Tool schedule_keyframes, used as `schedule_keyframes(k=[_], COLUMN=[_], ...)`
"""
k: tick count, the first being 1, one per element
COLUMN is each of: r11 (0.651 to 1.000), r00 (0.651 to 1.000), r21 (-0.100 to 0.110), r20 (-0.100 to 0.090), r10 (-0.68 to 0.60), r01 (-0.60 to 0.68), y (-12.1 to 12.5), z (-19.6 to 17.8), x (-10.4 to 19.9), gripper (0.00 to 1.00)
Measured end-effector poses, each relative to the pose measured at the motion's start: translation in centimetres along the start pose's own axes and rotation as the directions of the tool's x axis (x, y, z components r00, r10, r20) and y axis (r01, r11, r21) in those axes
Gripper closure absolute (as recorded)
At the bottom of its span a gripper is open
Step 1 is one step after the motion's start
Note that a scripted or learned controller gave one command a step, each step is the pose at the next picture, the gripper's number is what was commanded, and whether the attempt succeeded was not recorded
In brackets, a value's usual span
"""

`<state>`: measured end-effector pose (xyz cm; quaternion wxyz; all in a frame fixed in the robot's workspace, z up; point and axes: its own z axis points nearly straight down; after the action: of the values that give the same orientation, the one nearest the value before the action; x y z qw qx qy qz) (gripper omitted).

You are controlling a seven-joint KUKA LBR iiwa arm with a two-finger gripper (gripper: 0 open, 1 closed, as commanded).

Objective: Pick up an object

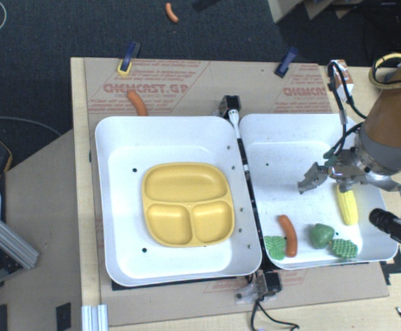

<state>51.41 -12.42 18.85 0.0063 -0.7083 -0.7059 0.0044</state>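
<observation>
- Gripper (313,178): we log it over the right bin (283,133), fingers spread, pinching nothing.
- Corn cob (347,205): just beside it toward the arm, long axis running toward the bin's front.
- Sausage (288,234): front, farther off.

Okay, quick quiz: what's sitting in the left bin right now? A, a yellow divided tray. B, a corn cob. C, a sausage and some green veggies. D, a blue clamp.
A: the yellow tray with three compartments lies in the left bin, while the corn, sausage and green pieces lie in the right bin.
</observation>
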Motion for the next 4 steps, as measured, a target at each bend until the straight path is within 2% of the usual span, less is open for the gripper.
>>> schedule_keyframes(k=[1,2,3,4], r11=[1.000,1.000,1.000,1.000], r00=[1.000,1.000,1.000,1.000], r21=[-0.014,-0.008,-0.010,-0.016], r20=[0.002,0.000,0.001,0.003], r10=[-0.003,-0.003,-0.002,-0.002], r01=[0.003,0.003,0.002,0.002], y=[0.3,0.4,0.4,0.5], z=[-0.7,5.5,10.7,9.4], x=[0.0,0.7,0.7,0.7], gripper=[0.00,0.00,0.00,1.00])
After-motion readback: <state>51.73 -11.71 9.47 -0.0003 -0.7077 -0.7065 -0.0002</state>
